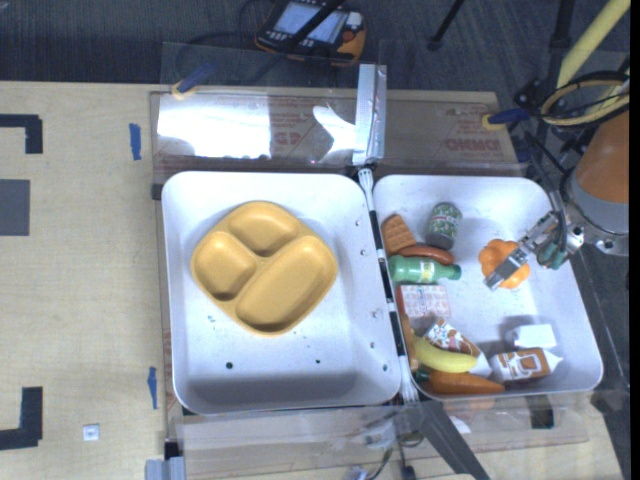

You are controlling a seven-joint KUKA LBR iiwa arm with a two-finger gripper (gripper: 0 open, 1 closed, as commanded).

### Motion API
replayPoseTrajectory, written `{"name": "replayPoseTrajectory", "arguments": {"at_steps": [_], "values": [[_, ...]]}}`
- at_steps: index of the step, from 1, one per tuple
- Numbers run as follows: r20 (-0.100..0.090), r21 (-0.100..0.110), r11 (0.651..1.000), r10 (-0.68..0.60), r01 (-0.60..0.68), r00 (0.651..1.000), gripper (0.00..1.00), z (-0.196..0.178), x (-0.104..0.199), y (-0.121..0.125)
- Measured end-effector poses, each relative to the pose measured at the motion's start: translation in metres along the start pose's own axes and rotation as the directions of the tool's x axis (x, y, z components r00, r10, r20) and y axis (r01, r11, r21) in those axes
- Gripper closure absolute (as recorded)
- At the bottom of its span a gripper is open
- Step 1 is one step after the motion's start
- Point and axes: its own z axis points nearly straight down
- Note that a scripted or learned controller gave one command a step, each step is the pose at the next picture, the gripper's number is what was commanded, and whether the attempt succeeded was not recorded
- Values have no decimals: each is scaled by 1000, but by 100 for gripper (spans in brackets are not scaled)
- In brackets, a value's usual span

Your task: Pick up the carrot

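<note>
a: where is the carrot (462, 384)?

b: it lies flat in the right bin (560, 313), down at the bin's six o'clock edge. it is long and orange. a banana (440, 357) sits just above it, touching it.

a: and the gripper (520, 260)?

b: it is in the right bin too, up near three o'clock. the arm (605, 173) comes in from that side, with its orange band up high. the gripper is well apart from the carrot.

a: is it holding something?

b: a small round orange thing (497, 258) is right at its tip. i cannot tell if the thing is really being held or just lies under it. i cannot tell how far open it is.

a: what else is in that bin?

b: a green bottle (424, 268) lying on its side near nine o'clock. a brown thing (398, 234) is just above it. a little gray-green can (444, 224) stands near twelve o'clock. a pink flat pack (425, 300) is near the middle. a small carton (523, 365) is near five o'clock, with a white block (533, 334) just above it.

a: and the left bin (190, 348)?

b: it has a yellow plate (264, 266) with three parts, sitting a bit above the middle.
</note>
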Motion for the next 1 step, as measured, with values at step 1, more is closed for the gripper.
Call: {"name": "replayPoseTrajectory", "arguments": {"at_steps": [1], "values": [[2,-1,1000,-3,3,1000,100,-49,36,61]]}}
